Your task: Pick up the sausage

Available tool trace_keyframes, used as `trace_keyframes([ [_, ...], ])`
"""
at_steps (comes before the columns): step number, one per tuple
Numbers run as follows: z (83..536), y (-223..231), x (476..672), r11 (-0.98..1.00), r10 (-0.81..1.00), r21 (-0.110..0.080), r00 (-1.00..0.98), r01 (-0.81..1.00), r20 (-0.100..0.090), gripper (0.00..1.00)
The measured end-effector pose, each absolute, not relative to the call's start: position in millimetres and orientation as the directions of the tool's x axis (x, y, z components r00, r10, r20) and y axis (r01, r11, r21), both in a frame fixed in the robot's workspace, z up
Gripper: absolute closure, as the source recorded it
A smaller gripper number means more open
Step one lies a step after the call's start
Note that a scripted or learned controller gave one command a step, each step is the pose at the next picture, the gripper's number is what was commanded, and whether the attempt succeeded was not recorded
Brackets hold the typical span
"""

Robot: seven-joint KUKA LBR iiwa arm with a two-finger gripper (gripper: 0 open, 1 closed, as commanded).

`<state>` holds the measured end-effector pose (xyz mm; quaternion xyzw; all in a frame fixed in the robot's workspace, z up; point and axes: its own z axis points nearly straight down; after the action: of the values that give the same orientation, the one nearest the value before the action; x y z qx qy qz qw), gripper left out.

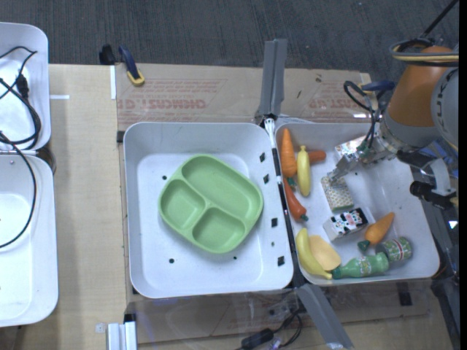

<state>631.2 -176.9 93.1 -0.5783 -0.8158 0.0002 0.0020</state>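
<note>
We lose the arm [430, 93] past the right edge, and the small carton's [345, 223] print is unreadable.

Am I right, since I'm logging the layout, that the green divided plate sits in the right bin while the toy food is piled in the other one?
Not quite. The camera view shows the green divided plate in the left bin, not the right one. The toy food, such as the banana and the carrot, is piled in the other one, the right bin.
</note>
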Motion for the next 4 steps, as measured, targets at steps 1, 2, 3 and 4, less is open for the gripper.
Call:
trace_keyframes([
  [1,89,-132,647.7,0.242,0.97,-0.044,-0.242,0.969,0.0,0.0],
  [2,88,-128,648.2,0.22,0.976,-0.042,-0.22,0.975,-0.001,0.0],
  [3,88,-127,648.5,0.229,0.973,-0.041,-0.23,0.972,-0.001,0.0],
  [4,188,-86,625.5,0.189,0.982,-0.004,-0.189,0.982,-0.001,0.0],
])
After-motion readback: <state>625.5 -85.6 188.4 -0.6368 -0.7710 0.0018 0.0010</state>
